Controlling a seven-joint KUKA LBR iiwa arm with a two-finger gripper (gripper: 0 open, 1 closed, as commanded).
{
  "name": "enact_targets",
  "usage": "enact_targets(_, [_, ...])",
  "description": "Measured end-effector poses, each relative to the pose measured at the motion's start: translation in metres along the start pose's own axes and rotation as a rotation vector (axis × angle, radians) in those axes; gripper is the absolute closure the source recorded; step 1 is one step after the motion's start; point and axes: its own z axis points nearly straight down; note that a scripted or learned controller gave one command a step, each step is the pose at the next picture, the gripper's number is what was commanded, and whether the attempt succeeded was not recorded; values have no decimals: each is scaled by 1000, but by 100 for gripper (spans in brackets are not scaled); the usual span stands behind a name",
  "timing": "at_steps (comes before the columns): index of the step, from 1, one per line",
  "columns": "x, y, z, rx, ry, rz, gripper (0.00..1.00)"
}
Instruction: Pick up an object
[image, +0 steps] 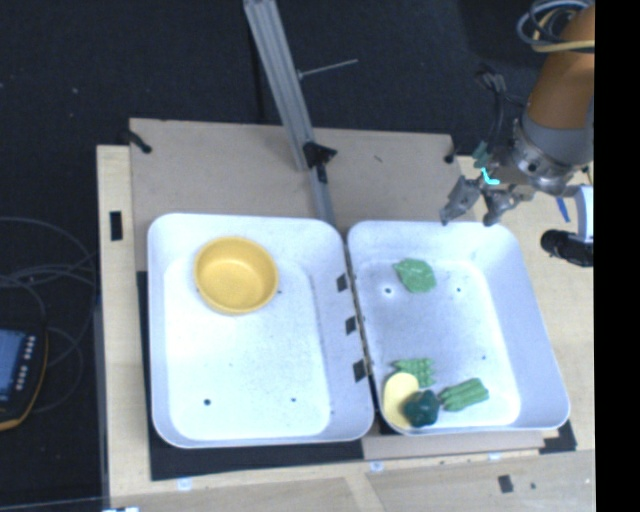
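You get even, fairly bright overhead light on the two white bins (250, 330), which look slightly washed out with little glare. Shadows are soft and short. The floor around the bench stays dark. The picture is mildly soft and grainy throughout.

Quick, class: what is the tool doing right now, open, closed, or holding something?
Tool: open, holding nothing, poised above the far rim of the right bin.
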Motion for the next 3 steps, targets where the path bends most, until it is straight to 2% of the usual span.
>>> enact_targets(1, [0, 0, 0, 0, 0, 0, 0])
enact_targets(2, [-1, 4, 43, 4, -1, 0, 0])
enact_targets(3, [2, -6, 98, 5, -1, 0, 0])
